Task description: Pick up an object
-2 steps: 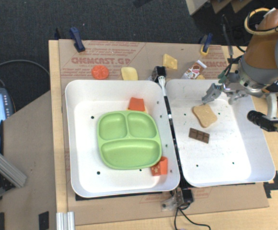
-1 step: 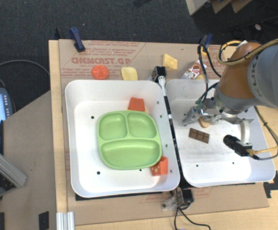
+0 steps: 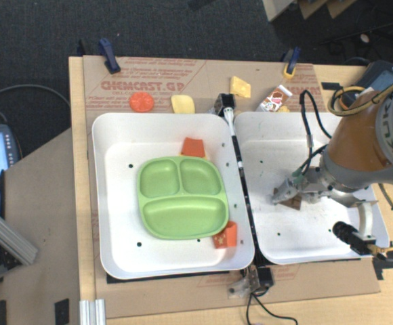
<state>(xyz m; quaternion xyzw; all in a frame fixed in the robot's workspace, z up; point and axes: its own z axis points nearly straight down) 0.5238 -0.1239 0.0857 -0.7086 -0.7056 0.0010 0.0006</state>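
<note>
Carefully centre the gripper over the small brown object near the middle of the right bin before lifting; whether it's apart or clamped, I cannot tell

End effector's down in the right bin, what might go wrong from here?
The small brown object lies low in the right bin at the end effector; it may get pushed aside rather than gripped. In the left bin, the lower orange block sits against the green plate, so a grasp there could snag it.
</note>
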